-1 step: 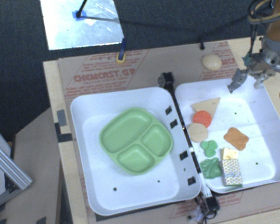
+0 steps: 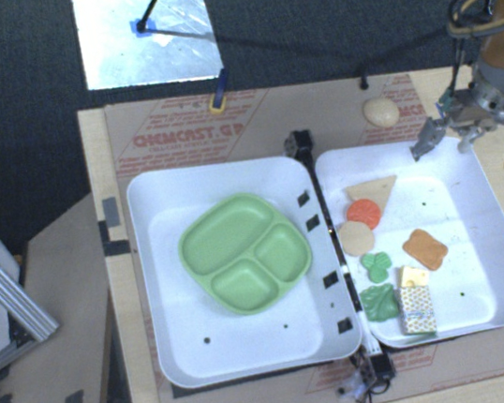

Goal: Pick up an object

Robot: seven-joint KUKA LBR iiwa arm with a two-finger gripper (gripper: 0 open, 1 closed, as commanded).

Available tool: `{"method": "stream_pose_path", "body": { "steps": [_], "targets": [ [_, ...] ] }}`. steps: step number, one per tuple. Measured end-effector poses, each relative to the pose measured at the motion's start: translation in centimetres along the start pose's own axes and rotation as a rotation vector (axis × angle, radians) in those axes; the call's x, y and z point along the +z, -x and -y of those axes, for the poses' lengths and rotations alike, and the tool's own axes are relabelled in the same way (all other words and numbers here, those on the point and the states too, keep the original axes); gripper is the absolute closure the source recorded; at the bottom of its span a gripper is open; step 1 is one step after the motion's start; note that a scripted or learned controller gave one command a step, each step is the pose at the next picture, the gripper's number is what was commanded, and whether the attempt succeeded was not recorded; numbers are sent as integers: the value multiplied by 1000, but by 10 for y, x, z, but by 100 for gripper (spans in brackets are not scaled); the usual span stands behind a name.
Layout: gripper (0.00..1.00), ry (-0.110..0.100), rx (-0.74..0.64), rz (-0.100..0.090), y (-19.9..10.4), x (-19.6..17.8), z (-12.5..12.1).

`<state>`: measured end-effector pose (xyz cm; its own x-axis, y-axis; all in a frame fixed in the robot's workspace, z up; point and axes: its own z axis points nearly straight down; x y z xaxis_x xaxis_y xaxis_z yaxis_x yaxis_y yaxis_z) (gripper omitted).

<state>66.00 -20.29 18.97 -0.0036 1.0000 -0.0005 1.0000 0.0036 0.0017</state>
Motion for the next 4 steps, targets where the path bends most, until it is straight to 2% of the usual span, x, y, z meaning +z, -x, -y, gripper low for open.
{"method": "stream_pose_path", "body": {
  "steps": [2, 3, 4],
  "targets": [
    [0, 0, -2, 1, 2, 79, 0],
    [0, 1, -4, 1, 2, 104, -1],
    [100, 4, -5, 3, 2, 93, -2]
  ]
}}
